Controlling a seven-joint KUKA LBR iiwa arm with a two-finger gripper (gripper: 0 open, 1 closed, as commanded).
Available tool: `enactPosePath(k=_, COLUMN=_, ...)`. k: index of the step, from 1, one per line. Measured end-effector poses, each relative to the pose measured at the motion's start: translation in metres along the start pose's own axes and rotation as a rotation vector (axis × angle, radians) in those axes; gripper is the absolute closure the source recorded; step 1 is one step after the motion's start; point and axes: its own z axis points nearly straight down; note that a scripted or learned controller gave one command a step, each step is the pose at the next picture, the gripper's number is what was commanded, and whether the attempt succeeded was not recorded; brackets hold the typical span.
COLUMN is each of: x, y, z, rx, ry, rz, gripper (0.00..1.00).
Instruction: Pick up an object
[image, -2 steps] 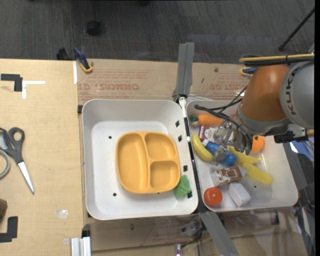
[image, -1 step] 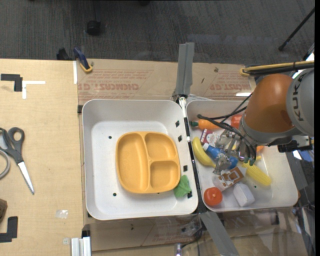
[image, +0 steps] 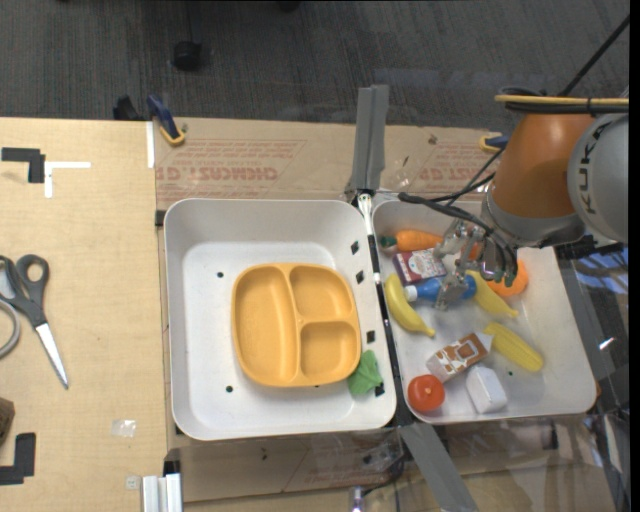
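The arm (image: 560, 165) is being seen reaching in over the right bin (image: 575, 395), and the gripper (image: 468, 262) is being held low among the toys near the bin's far side. Whether anything is being grasped cannot be told.

In the right bin, one carrot (image: 417, 240), one maroon carton (image: 418, 265), one blue bottle (image: 437, 291) and one banana (image: 405, 306) are being counted beside the gripper. Two yellow corn cobs (image: 514, 347) are lying to the right, one orange piece (image: 510, 282) behind them. Nearer the front, one brown carton (image: 458, 357), one white block (image: 487, 390) and one tomato (image: 425, 393) are being shown.

In the left bin (image: 190, 330), one yellow divided plate (image: 295, 324) and one green leaf (image: 367, 374) are being seen.

One pair of scissors (image: 38, 310) is lying on the bench.
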Motion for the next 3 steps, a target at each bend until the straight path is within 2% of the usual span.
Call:
enactPosePath(k=1, x=0.075, y=-0.029, z=0.000, rx=0.000, ry=0.003, rz=0.053, gripper=0.00)
enactPosePath(k=2, x=-0.022, y=-0.002, z=0.004, rx=0.008, ry=0.024, rz=0.328, gripper=0.00)
enactPosePath(k=3, x=0.046, y=-0.072, z=0.000, rx=0.005, ry=0.003, rz=0.434, gripper=0.00)
